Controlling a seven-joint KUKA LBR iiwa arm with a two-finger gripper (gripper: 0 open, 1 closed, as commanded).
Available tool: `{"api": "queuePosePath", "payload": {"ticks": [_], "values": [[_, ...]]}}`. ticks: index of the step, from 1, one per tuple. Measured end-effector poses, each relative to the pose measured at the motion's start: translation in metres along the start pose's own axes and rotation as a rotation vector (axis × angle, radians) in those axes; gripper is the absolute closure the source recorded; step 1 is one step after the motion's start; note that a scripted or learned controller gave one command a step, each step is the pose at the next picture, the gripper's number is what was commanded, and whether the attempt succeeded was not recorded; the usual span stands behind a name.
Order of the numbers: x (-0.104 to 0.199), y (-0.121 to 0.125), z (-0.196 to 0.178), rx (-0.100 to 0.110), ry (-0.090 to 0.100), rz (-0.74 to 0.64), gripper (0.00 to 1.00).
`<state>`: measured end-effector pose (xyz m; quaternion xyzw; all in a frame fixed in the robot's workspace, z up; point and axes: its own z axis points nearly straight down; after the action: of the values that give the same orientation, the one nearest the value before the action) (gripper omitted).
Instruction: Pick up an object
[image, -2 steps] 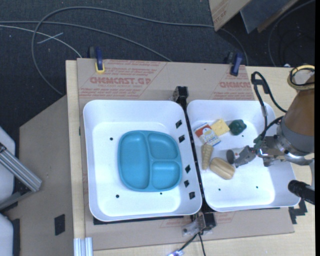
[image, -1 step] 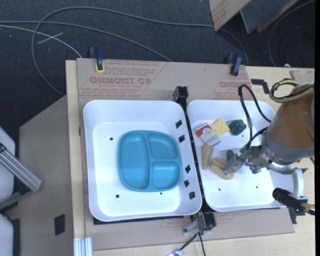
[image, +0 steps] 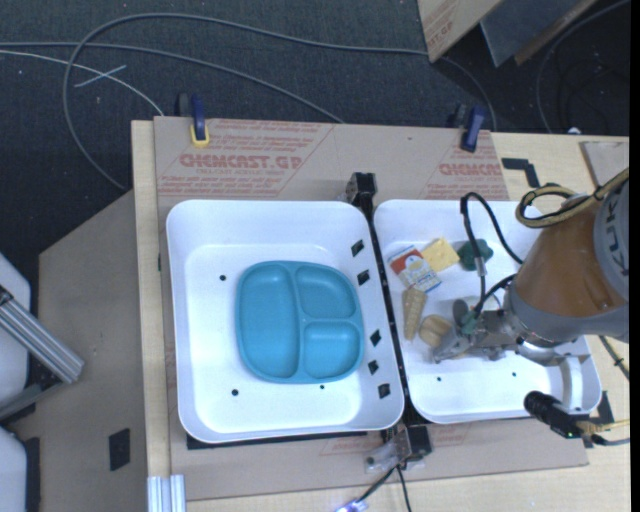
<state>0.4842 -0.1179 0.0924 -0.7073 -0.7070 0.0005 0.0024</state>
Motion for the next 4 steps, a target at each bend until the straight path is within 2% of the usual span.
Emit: {"api": "queuePosePath", "payload": {"ticks": [1, 3, 4], "values": [[0.000, 0.000, -0.012, -0.003, 0.000, 0.000, 1.00], [0.004, 0.000, -0.121, -0.005, -0.003, -0.001, 1.00], [0.048, 0.012, -0.119, -0.005, -0.002, -0.004, 1.00]]}}
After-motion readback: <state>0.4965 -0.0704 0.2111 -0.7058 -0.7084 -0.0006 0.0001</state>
